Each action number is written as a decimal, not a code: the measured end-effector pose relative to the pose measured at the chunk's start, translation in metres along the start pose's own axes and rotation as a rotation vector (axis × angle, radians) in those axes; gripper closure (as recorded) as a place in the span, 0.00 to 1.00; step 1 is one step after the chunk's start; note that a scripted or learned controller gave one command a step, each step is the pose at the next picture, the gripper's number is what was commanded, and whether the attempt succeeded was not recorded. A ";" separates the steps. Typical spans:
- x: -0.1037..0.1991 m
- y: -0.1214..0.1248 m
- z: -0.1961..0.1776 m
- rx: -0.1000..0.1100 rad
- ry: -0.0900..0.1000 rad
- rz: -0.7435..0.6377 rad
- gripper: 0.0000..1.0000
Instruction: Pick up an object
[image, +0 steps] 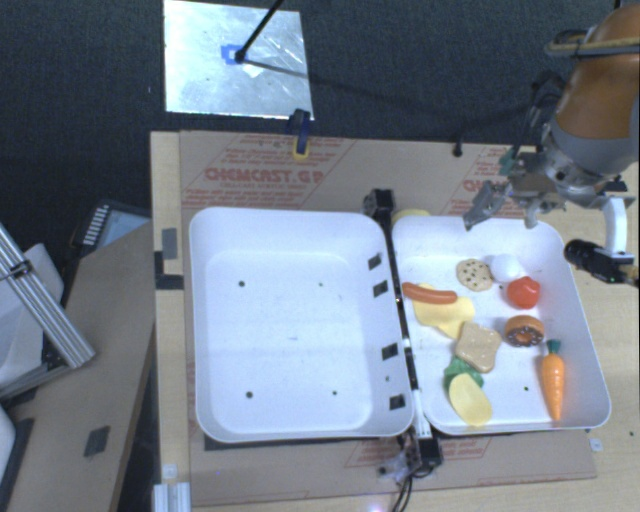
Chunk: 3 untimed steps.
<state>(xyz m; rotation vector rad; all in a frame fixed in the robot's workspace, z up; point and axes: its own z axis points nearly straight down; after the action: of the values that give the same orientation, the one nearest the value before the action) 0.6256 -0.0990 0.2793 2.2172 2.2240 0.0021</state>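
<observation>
The right bin (575, 310) holds several toy foods: a cookie (474, 274), a white egg (506, 266), a red tomato (523, 292), a sausage (429, 294), a yellow cheese wedge (445, 315), a toast slice (478, 346), a brown donut (524, 330), a carrot (552, 375) and a yellow-green piece (468, 397). My gripper (506, 207) hangs above the bin's far rim, open, with nothing between its two fingers. It stands above and behind the cookie and egg.
The left bin (290, 320) lies beside the right one, joined by a black hinge strip (395, 320). A yellow item (410, 214) peeks out behind the right bin's far-left corner. A shiny metal sheet (238, 58) lies at the back.
</observation>
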 end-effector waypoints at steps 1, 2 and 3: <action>0.076 0.044 0.077 0.003 0.003 -0.008 0.00; 0.178 0.045 -0.091 -0.020 0.006 -0.013 0.00; 0.251 0.043 -0.017 0.005 0.002 -0.008 0.00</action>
<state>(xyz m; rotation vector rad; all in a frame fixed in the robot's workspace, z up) 0.6674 0.1524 0.2960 2.2121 2.2361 -0.0012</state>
